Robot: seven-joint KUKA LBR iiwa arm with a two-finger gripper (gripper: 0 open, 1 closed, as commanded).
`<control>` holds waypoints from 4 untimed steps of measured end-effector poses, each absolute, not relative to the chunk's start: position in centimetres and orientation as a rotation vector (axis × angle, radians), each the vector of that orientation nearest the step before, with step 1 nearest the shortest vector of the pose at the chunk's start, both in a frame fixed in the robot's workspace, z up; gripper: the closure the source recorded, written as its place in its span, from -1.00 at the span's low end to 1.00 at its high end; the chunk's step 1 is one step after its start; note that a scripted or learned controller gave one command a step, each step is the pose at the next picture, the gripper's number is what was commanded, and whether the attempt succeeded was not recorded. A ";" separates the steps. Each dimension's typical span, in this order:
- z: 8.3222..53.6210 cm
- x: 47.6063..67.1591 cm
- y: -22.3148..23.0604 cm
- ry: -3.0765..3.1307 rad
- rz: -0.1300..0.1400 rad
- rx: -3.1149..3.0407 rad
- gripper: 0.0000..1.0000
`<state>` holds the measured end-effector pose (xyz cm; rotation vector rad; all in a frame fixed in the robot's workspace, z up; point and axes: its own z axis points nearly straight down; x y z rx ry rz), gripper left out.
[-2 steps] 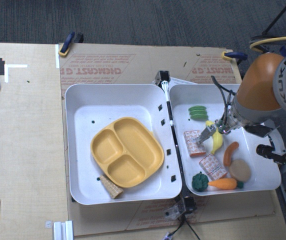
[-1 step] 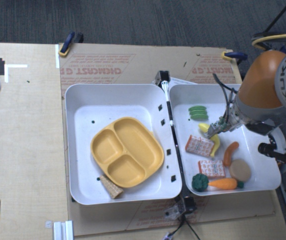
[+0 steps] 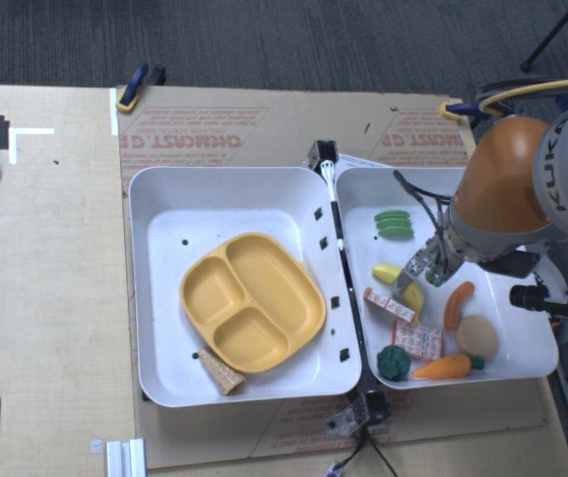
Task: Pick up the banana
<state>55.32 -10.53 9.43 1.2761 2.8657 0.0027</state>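
Note:
The yellow banana (image 3: pixel 387 273) lies in the right bin (image 3: pixel 522 366), near its left-centre. My gripper (image 3: pixel 418 271) is down in that bin, right over the banana's middle, so the fruit shows as a yellow piece on each side of it. The orange band of the arm (image 3: pixel 497 182) rises above and to the right of the gripper. From this angle the view does not reveal whether the banana is held.
Around the banana lie a green pea pod (image 3: pixel 394 224), a red sausage (image 3: pixel 458 304), a beige egg (image 3: pixel 478 336), a carrot (image 3: pixel 443 368), broccoli (image 3: pixel 394 362) and two snack packets (image 3: pixel 391 304). The left bin (image 3: pixel 155 266) holds a yellow divided plate (image 3: pixel 252 301) and a brown cracker (image 3: pixel 221 371).

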 end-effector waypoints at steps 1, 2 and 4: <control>9.5 51.5 -10.1 3.071 0.001 0.613 1.00; 9.8 48.4 -9.4 3.025 0.001 0.843 1.00; 19.4 48.0 0.4 3.132 0.002 -0.108 1.00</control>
